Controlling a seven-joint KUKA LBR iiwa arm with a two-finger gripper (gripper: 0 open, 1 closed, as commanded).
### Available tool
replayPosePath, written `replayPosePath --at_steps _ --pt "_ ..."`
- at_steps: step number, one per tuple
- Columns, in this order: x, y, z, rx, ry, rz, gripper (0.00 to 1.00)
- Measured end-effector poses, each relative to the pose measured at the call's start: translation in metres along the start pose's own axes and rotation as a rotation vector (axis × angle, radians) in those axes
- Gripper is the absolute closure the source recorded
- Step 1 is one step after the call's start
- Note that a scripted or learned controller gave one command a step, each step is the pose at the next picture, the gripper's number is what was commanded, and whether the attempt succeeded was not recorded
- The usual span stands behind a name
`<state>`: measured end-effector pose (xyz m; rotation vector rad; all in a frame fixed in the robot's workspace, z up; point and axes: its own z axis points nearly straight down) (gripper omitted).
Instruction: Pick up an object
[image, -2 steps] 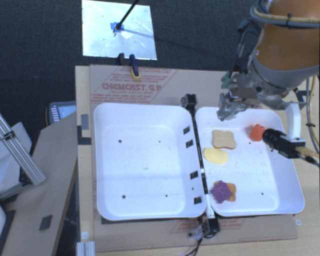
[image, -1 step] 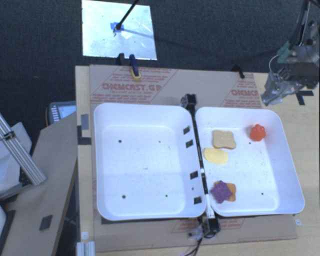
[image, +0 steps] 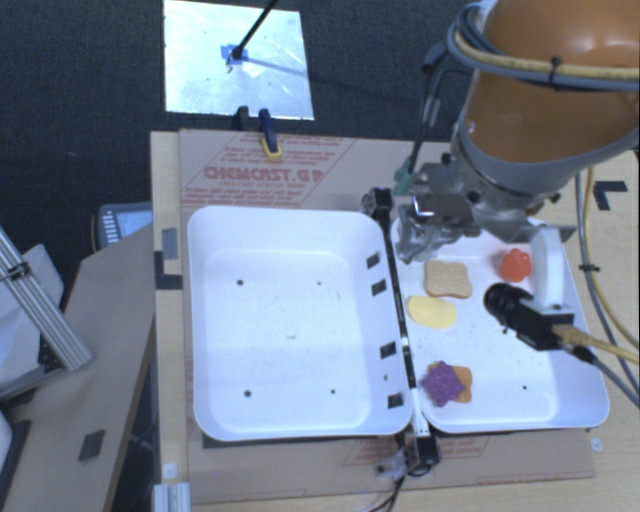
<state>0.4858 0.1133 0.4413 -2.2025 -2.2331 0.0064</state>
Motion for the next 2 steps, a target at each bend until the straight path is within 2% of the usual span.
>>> replayPosePath --at_steps 1,2 --pt "0.057 0.001 -0.077 -0.015 0.004 0.004 1.00" --pt "0.075 0.008 -0.095 -0.011 0.002 0.008 1.00"
